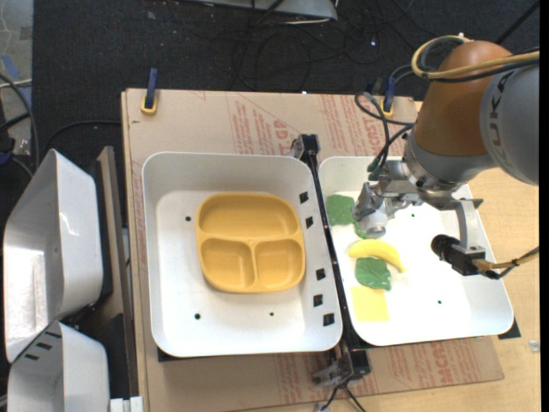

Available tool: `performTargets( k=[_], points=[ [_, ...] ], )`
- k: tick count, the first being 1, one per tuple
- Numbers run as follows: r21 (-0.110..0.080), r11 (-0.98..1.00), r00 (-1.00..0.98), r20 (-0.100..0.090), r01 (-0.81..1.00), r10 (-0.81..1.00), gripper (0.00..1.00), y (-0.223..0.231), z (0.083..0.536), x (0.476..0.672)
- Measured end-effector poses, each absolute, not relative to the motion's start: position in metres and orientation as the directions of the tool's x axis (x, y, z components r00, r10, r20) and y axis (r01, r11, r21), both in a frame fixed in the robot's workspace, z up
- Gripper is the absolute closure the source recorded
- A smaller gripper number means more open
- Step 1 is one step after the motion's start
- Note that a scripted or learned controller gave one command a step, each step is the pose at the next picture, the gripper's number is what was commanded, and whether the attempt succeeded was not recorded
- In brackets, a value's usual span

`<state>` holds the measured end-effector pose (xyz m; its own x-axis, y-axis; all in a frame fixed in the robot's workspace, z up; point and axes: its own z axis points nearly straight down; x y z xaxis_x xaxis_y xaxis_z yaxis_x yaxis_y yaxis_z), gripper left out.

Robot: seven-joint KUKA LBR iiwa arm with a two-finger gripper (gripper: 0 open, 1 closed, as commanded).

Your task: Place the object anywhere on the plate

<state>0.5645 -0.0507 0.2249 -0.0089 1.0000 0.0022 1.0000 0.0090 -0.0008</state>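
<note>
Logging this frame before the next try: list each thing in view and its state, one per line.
plate: upright in the left bin, nothing on it
banana: lying in the right bin
gripper: low over the right bin, just above the banana
yellow square: flat in the right bin

Yellow banana (377, 252) in right bin, empty yellow plate (251, 241) in left

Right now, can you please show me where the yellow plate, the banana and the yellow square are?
yellow plate (251, 240): camera view, on the ridge where its three compartments meet.
banana (378, 252): camera view, on the middle of its curved body.
yellow square (371, 305): camera view, on the centre of its flat top.
</note>
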Motion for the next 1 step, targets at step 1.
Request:
performTargets(
  k=[1],
  points=[
    [-0.003,0.008,-0.008,0.002,1.0,1.0,1.0,-0.0001,0.2165,0.5544]
  ],
)
